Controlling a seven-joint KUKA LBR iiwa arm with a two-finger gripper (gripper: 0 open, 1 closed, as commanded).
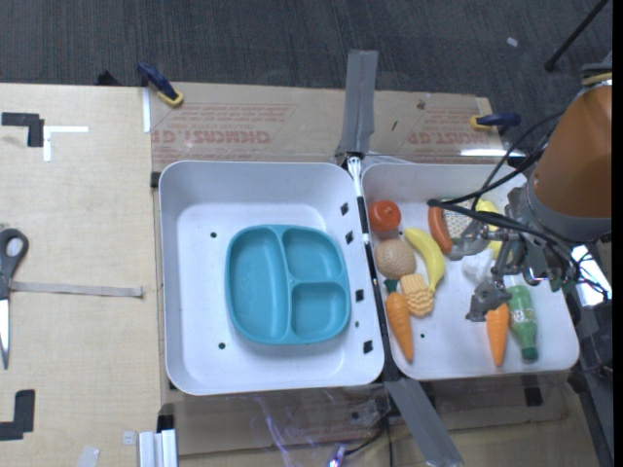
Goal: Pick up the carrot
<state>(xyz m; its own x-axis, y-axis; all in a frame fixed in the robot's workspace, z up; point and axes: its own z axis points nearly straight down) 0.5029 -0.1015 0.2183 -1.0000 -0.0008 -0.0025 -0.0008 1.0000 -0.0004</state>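
Observation:
Two orange carrots lie in the right bin [450,356]. One carrot [400,331] rests near the bin's left wall, its green top pointing away from me. The other carrot [497,340] lies nearer the right side, next to a green bottle [525,326]. My gripper [486,303] hangs right at the top end of this right-hand carrot, low in the bin. The dark gripper body and cables hide how it meets the carrot.
The right bin also holds a tomato [385,214], a red sausage [440,231], a banana [427,252], a brown roll [395,257] and a yellow waffle-like piece [419,297]. A blue divided plate [289,283] lies in the left bin [175,290]. Scissors [9,261] rest on the bench.

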